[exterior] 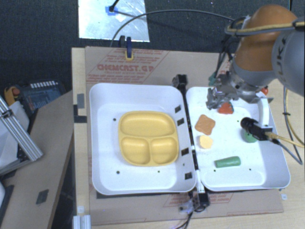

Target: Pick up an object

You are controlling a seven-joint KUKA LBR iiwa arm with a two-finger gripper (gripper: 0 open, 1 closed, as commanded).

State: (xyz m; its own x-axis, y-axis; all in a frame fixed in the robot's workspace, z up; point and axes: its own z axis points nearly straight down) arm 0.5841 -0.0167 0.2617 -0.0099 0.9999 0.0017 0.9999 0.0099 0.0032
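Observation:
My gripper [218,100] hangs over the back of the right bin [271,175], just left of a small red-orange object [226,109] that lies right beside its tip. Nothing is visible between its fingers. In the same bin lie a tan toast-like piece [205,124], a pale yellow round piece [206,141], a green pickle-like piece [227,162] and a green object [249,136] partly under a black part of the cable fitting.
The left bin [102,99] holds a yellow compartment tray [147,137]. A black divider [187,128] runs between the bins. Cables trail along the right bin's right side. A foil sheet [112,13] lies behind the bench.

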